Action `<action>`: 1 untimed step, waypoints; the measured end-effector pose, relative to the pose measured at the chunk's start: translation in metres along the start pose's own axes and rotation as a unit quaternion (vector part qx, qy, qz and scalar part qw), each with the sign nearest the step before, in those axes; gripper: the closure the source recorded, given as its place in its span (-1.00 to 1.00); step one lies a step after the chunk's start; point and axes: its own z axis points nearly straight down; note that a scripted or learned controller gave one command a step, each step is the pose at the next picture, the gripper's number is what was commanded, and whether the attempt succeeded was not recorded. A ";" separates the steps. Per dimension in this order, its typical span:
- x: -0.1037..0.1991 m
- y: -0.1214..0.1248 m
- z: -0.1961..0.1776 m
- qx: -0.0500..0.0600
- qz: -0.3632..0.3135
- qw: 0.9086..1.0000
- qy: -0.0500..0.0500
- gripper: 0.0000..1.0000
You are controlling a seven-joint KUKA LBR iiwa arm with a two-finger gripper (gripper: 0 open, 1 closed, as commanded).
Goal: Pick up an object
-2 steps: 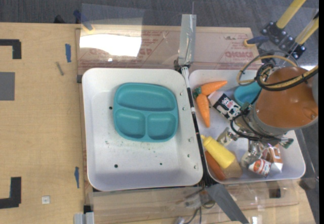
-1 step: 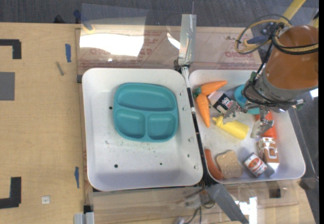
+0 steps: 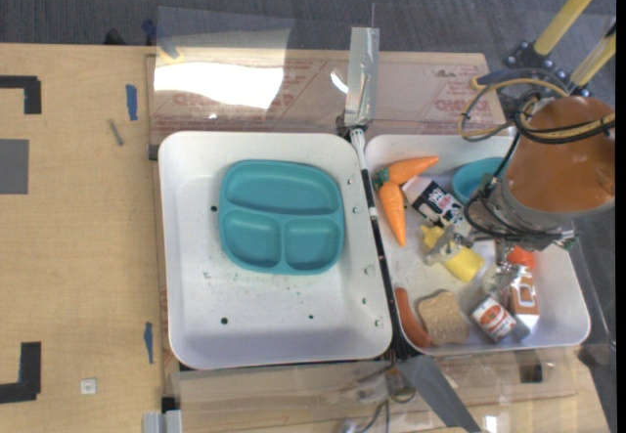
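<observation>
Hiding much of the right bin (image 3: pixel 577 324): orange-banded arm (image 3: pixel 558 167).

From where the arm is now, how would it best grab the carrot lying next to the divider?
Likely from above, across the middle of the carrot. It lies flat, slim, lengthwise beside the right bin's left wall, so the end effector closes across its narrow width.

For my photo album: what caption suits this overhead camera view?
Grey, orange-banded robot arm hovers above toy-filled right white bin; teal divided plate sits left.
</observation>
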 end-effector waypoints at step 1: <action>-0.070 -0.073 0.003 -0.002 -0.010 1.000 0.000 -1.00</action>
